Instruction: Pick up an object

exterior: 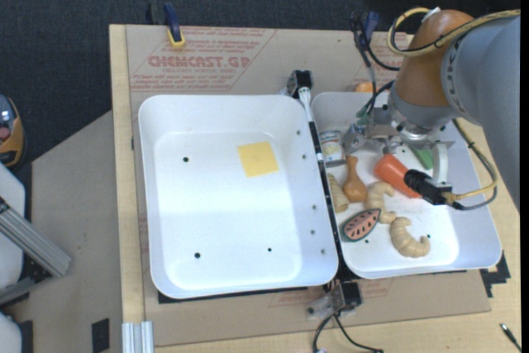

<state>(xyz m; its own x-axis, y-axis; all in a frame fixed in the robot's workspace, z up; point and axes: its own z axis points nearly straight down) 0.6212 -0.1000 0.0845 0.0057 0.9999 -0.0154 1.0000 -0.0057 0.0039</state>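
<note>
My gripper [382, 145] hangs low over the back half of the right bin [471, 248], below the orange wrist band. Just under and beside it lie an orange carrot-like toy [392, 169] and a green piece [422, 155], partly hidden by the wrist. Nearby in that bin are a tan drumstick-shaped toy [354, 182], a small jar [331, 148], a watermelon-slice toy [361, 225], a pale lump [379, 194] and a beige curled toy [410, 237]. Nothing can be seen held in the gripper. A flat yellow square [258, 159] lies alone in the left bin [157, 178].
A black part with a yellow cable [430, 188] trails from the wrist over the right bin. A small orange item [364, 86] sits beyond that bin's back rim. Clamps [173, 27] hold the brown board at the back. The bins' shared wall [318, 169] runs down the middle.
</note>
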